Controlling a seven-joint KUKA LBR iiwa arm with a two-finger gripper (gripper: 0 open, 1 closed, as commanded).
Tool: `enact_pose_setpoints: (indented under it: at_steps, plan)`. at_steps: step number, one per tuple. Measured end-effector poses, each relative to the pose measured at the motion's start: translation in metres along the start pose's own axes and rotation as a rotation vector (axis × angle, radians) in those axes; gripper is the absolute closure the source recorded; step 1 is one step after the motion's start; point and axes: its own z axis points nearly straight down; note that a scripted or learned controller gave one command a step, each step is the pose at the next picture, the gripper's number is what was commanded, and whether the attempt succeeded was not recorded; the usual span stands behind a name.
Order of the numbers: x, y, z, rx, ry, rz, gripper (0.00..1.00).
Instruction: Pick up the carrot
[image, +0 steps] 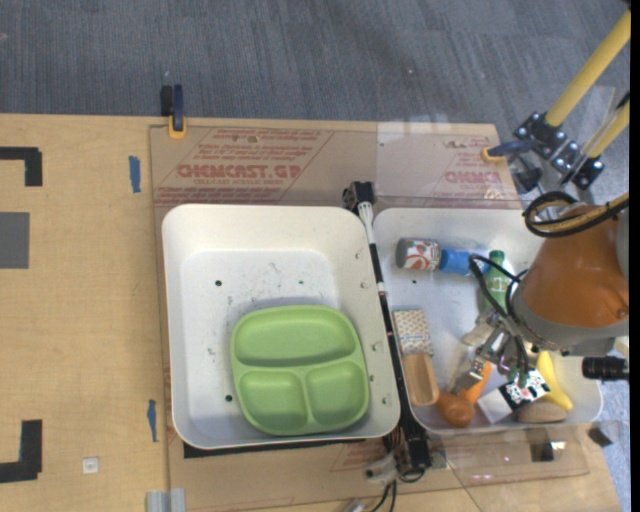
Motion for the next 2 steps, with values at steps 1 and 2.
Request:
enact_pose_setpoints:
  at_steps: [1,2]
  plan:
    - [-0.001,0.002,-0.009,-0.003,-0.004,0.001,1.0]
    - [-0.036,0.056,-0.109,0.002,0.011,0.077,1.0]
